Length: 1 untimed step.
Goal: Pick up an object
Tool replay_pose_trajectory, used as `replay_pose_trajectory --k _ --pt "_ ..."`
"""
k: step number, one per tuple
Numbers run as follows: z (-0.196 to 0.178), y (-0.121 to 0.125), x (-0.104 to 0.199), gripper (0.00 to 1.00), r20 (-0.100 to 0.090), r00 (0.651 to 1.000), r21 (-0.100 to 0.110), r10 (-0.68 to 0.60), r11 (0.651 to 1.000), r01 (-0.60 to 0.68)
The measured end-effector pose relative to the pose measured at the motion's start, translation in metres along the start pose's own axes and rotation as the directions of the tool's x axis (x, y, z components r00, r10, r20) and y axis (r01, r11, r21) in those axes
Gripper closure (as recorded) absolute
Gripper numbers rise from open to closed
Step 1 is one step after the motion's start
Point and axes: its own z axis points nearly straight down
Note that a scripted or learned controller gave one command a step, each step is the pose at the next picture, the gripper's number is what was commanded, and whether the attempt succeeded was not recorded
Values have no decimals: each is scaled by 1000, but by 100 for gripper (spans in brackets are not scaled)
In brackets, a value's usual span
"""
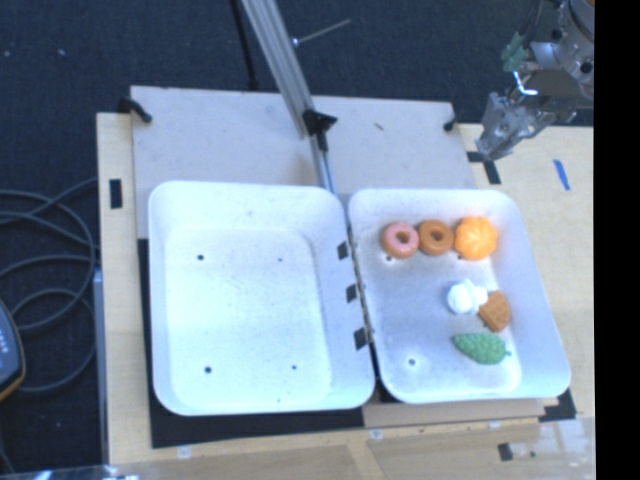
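Camera view: grey two-finger hand (pixel 503 128) hangs over the bench, outside the right white bin (pixel 535 268); can't tell if open or shut. Nearest pick, round orange plastic ball (pixel 475 238), lies below it w/ brown ring doughnut (pixel 435 236) touching. Descend straight, centred.

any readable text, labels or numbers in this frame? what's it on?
None readable.
Blue mark on the bench right of the bins: a strip of tape, no lettering visible.
Dark device at the left edge: too cut off and blurred to read any marking.
Toys in the right bin, both bins and the gripper: no print visible.
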Motion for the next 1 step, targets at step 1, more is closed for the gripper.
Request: replay_pose_trajectory --k 1 --pt "-1 0 2 0 0 1000 -1 -4 1000 4"
